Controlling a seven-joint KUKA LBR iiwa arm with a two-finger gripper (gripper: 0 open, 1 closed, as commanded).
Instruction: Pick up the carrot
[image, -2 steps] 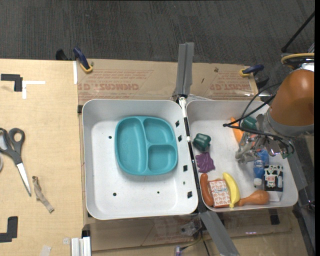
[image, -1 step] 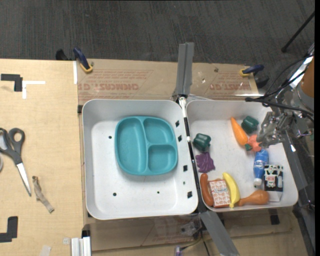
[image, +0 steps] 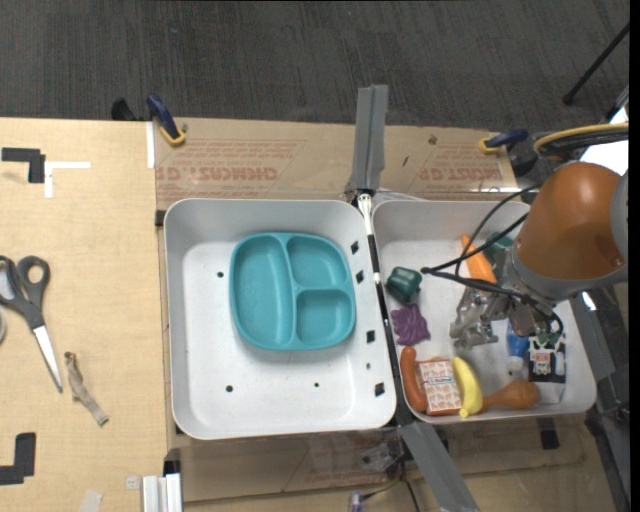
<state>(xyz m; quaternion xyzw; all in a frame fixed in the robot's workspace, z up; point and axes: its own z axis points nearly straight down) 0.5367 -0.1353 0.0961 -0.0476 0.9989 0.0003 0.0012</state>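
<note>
Jaws' state cannot be told; the gripper (image: 478, 322) hangs low in the right bin (image: 432, 215). Carrot (image: 478, 260) lies just behind it, partly hidden by cables.

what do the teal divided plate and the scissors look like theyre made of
Teal divided plate: probably moulded plastic, with uniform colour and soft rounded ridges; satin, not glossy. Scissors: pale grey blades that look like metal, with darker loop handles, likely plastic, though too small to be sure.
</note>
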